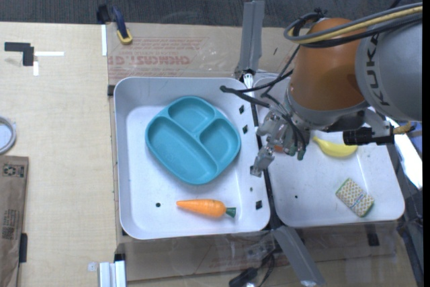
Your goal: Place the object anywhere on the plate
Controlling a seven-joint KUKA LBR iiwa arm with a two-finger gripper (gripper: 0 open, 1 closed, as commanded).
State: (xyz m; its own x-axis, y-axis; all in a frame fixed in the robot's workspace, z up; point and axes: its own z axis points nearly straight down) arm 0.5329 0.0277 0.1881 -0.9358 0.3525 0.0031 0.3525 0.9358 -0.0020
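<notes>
Jaws: we cannot tell their state; the gripper (269,156) hangs above the wall between the two bins, with nothing visible in it. We read the carrot (203,208) as the likely object: it lies flat on the floor of the left bin (127,165), near the front wall, apart from the blue plate (193,139). A banana (334,146) and a sponge (354,197) sit in the right bin (316,205). We judge the carrot light, stiff and smooth; best pinched across its thick middle.
</notes>
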